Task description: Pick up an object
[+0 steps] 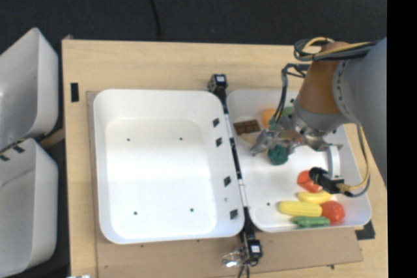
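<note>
My gripper [275, 142] hangs low over the right bin [348, 159], near its middle, with the fingers spread open. A dark green round toy [279, 155] lies just below and between the fingertips; I cannot see whether they touch it. A small brown block [245, 127] lies to the gripper's left by the bin's wall. An orange piece [268, 116] peeks out just behind the gripper, partly hidden by the wrist.
At the right bin's front lie a red piece [307, 180], a yellow corn cob [300, 208], a yellow banana [316, 196], a red tomato [333, 211] and a green pod [311, 222]. The left bin [156, 163] adjoins across the middle divider [233, 159].
</note>
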You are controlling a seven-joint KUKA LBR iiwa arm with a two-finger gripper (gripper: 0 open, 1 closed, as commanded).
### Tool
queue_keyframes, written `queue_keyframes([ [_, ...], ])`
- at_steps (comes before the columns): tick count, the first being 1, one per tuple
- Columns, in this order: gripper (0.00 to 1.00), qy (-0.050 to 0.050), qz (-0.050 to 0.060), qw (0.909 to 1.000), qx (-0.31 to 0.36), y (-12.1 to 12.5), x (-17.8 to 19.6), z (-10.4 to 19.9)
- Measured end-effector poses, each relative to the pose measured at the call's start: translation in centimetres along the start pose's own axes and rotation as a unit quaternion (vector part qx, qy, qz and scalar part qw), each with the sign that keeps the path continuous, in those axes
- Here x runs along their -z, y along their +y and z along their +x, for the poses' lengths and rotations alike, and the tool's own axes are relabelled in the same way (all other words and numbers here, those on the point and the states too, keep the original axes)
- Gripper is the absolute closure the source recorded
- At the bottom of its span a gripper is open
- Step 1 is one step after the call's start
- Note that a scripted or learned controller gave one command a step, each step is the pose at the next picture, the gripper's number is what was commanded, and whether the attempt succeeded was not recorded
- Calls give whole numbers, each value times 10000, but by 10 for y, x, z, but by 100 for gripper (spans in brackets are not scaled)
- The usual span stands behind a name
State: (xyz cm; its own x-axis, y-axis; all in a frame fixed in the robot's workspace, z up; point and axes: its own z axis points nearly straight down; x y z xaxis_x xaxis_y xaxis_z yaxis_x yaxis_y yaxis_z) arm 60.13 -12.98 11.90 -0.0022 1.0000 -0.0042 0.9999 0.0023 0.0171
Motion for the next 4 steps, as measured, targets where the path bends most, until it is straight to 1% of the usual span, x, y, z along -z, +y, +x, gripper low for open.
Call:
queue_keyframes([
  [1, 100, -16, -40, 10000, -10, 2, 11, -2],
  [2, 0, -13, -32, 10000, -15, 2, 9, -2],
  [3, 0, 5, 15, 10000, 12, 76, 34, -1],
  [4, 0, -9, 7, 10000, -11, 86, 4, 9],
])
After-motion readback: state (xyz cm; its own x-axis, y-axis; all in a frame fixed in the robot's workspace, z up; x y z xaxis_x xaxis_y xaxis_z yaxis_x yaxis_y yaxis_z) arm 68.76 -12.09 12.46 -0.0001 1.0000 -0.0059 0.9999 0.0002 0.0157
